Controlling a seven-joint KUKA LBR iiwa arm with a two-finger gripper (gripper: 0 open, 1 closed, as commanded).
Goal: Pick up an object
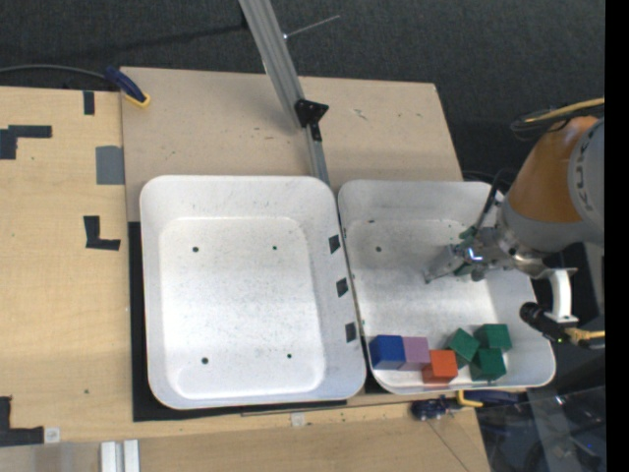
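Note:
Several small blocks lie along the front edge of the right bin [413, 209]. From left to right they are a blue cube [388, 350], a pale purple cube [417, 349] and an orange cube [442, 365]. Three green blocks [488, 364] cluster at the front right corner. My gripper [444, 269] reaches in from the right, over the bare middle of the right bin. It is behind the blocks and apart from them. The orange-banded wrist [550, 180] sits above the bin's right rim.
The left bin [157, 205] stands beside the right one, their rims touching. A slanted metal rail [280, 62] runs from the top down to the gap between the bins. The wooden bench [59, 214] carries black tape marks at the left.

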